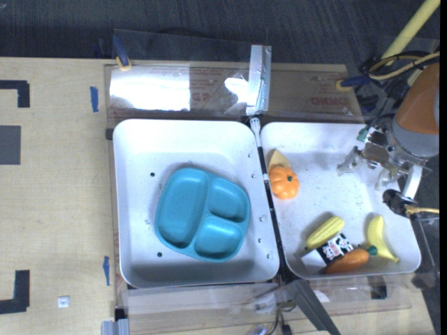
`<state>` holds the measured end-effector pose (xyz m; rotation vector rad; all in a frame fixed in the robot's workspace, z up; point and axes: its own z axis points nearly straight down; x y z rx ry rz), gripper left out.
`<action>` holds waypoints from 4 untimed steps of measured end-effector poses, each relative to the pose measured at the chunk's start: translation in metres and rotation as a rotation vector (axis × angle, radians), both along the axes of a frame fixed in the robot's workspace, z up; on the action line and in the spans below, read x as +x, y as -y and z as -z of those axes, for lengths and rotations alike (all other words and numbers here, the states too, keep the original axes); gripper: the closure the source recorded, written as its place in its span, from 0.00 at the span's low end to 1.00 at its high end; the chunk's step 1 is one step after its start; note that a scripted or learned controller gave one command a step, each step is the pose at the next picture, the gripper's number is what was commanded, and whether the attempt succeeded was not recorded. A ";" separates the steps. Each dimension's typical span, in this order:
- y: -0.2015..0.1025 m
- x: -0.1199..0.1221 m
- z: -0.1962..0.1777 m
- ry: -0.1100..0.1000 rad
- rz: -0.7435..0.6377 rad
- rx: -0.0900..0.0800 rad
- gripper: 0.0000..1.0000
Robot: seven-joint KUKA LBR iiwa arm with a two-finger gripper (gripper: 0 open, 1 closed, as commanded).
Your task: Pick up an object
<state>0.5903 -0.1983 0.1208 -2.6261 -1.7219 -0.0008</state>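
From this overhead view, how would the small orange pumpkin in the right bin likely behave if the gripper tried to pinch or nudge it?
The pumpkin looks round and glossy, so fingers may slip off its curved sides. A nudge would probably roll it, though the divider wall right beside it could stop it on that side. It looks like a hollow toy, so likely light.

A robotics lab bench, by the look of it. Two shallow white bins sit side by side on a plywood bench marked with black tape squares. Right of the bins, loose cables trail beside the grey-and-orange robot arm.
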 end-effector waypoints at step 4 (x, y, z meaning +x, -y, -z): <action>-0.003 0.074 0.034 -0.018 0.165 0.012 0.00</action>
